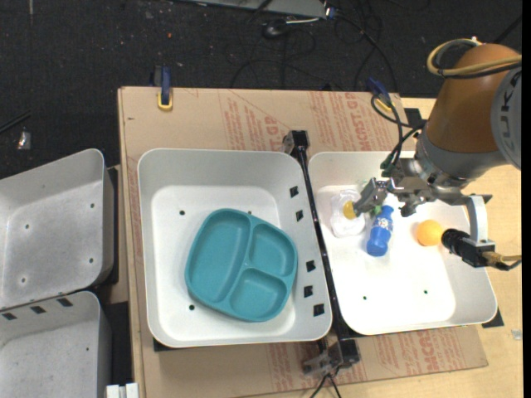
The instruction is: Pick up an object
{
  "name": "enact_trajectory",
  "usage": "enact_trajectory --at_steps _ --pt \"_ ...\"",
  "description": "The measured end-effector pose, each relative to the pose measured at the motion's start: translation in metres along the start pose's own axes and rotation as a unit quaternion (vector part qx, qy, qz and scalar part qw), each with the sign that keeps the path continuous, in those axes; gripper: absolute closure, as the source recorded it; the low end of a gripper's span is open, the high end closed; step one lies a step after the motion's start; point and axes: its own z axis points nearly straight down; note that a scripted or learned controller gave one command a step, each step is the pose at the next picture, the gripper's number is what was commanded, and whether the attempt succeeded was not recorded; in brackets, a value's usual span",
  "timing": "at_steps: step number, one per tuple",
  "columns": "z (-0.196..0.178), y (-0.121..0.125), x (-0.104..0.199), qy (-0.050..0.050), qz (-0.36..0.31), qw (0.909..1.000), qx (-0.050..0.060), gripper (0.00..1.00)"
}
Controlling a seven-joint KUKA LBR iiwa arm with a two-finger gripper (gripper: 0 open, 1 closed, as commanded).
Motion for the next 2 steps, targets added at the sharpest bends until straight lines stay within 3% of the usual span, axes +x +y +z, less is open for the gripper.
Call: enact_trajectory --at_steps 1,2 --pt "-0.006 0.003 0.0 -0.001 -0.001 1.0 -0.006 0.0" --pt "0.044 0.004 -0.01 -0.001 0.001 1.0 -0.004 0.0"
